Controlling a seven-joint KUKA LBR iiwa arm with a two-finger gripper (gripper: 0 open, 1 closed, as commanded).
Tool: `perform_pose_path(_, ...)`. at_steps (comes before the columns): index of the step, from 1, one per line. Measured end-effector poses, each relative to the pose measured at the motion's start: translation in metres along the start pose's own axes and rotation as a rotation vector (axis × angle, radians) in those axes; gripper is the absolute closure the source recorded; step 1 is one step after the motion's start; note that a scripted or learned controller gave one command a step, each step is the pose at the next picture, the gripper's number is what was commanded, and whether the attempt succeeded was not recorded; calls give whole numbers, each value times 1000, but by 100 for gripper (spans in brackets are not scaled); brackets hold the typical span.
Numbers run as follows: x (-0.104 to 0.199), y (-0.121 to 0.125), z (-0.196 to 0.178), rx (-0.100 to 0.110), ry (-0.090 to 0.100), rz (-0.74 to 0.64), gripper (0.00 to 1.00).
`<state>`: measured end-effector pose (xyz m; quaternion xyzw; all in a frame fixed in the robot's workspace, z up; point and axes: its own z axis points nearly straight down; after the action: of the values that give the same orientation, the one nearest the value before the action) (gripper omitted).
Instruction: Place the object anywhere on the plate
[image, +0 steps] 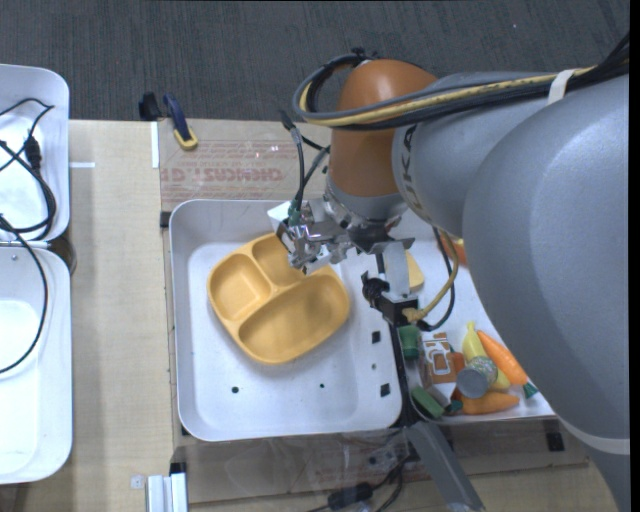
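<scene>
A yellow divided plate (277, 300) lies in the left white bin (200, 330), tilted toward the bin's middle. My gripper (311, 250) hangs over the plate's far right rim, its metal fingers pointing down close to the divider between the small compartments. I can make out no object between them at this size. The arm's orange band (385, 95) and grey body cover most of the right side of the view.
The right bin (535, 408) holds toy food: a carrot (498, 357), a yellow piece (472, 342), a grey can (474, 378), and a small box (437, 358). A yellow slab (413, 271) shows under the arm. Cables lie on white trays at the far left.
</scene>
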<state>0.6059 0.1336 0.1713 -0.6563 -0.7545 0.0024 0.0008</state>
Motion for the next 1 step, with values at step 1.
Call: perform_pose_path(1,-38,35,5,-1,-1,-109,100)
